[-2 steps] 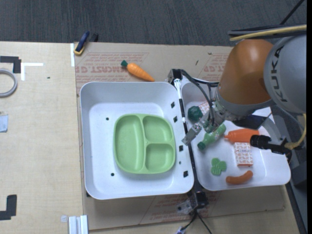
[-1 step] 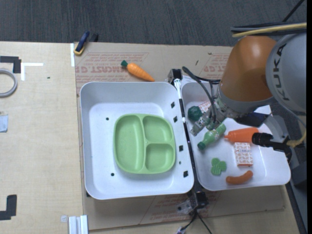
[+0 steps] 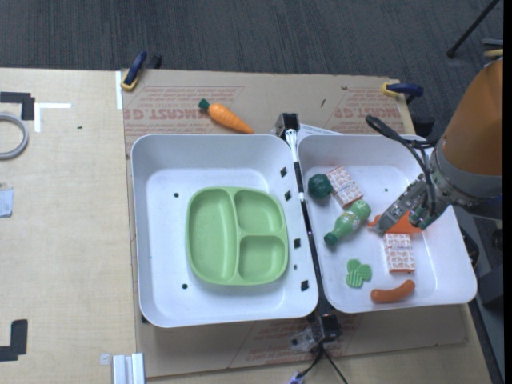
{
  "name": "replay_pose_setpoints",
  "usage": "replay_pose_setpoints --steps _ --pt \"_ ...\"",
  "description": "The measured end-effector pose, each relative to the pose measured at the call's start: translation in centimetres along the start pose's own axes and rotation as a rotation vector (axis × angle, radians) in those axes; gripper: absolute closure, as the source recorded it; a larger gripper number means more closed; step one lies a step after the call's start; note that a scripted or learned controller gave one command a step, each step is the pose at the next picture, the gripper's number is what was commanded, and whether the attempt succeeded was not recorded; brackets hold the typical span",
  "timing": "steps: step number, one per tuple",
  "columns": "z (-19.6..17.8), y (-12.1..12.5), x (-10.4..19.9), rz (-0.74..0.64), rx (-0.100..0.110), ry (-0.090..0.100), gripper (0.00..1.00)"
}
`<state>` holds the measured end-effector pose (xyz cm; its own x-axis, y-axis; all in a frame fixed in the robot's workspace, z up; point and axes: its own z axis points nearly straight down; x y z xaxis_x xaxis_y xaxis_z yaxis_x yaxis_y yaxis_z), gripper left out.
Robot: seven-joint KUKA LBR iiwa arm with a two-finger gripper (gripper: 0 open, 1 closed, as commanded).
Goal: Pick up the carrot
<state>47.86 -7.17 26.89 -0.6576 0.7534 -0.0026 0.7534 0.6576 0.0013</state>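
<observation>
1. Carrot, orange and tapered with a green top, lying on the brown cardboard sheet beyond the far rim of the left white bin, well apart from the fingers and outside both bins.
2. Two-finger gripper lowered into the right white bin, fingers close around a small orange piece; cannot tell whether pinching it or merely touching.
3. Just below the fingers: a red-and-white printed carton, then an orange-red sausage shape near the front rim.
4. Left of the fingers: a green plastic bottle, a second printed carton, a dark green round vegetable, and a flat green leafy piece.
5. Farther left, in the other bin: a pale green divided plate.
</observation>
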Motion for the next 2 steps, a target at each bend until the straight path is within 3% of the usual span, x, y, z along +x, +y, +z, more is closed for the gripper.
replay_pose_setpoints --steps 1,2 --pt "-6.6 -3.8 -4.4 -0.045 -0.001 -0.002 1.00" --pt "4.6 1.1 -1.6 0.354 0.002 0.002 1.00"
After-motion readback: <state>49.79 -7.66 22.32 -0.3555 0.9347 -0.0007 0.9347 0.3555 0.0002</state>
